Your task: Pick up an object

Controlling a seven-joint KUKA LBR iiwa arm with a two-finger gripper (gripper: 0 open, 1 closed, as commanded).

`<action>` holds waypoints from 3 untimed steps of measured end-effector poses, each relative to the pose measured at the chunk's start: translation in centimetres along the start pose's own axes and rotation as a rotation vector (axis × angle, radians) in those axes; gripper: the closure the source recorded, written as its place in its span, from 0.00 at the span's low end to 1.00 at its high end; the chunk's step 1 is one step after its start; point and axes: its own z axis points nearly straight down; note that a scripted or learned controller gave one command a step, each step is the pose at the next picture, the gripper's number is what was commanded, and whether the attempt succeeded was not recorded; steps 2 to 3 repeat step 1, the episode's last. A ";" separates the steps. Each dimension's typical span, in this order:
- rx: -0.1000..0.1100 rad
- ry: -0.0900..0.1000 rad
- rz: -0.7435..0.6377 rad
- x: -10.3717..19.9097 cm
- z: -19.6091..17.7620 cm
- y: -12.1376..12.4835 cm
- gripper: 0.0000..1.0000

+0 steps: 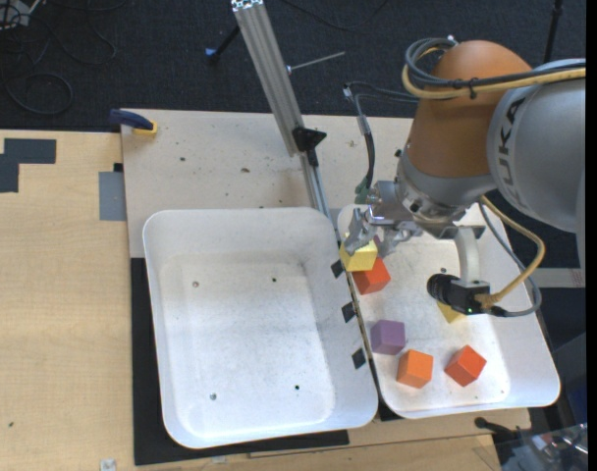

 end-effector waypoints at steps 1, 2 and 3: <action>0.001 -0.001 0.001 4.5 0.2 -2.2 1.00; 0.001 -0.001 0.001 4.5 0.2 -2.2 1.00; 0.001 -0.001 0.001 4.5 0.2 -2.2 1.00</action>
